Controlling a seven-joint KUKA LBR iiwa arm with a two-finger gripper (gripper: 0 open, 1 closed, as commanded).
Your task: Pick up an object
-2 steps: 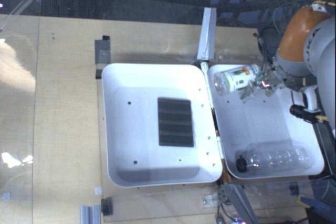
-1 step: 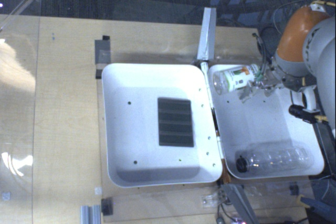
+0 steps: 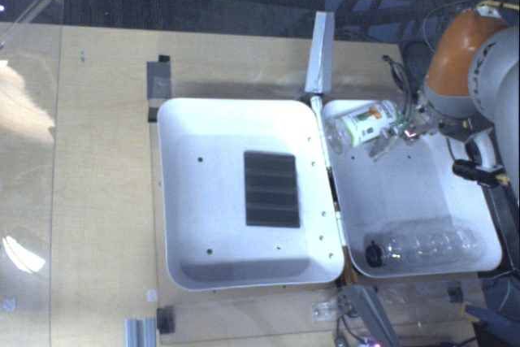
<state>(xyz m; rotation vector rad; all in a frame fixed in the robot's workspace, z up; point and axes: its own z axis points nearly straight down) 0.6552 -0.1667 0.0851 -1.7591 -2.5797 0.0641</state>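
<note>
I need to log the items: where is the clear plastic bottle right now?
The clear plastic bottle lies on its side along the near edge of the right bin.

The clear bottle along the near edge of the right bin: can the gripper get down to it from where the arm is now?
Probably yes. The clear bottle lies alone on the right bin floor, nothing on top; the gripper is at the far end by a small jar.

A single fixed camera looks down at a slant from above the pale wooden bench [image 3: 89, 199], taking in both shallow white plastic bins side by side: the left bin [image 3: 183, 199] near mid-frame, the right bin [image 3: 422, 199] toward the right edge. The far side of the bench runs across the top of the frame. The grey, orange-banded arm [image 3: 471, 69] enters from the right.
</note>
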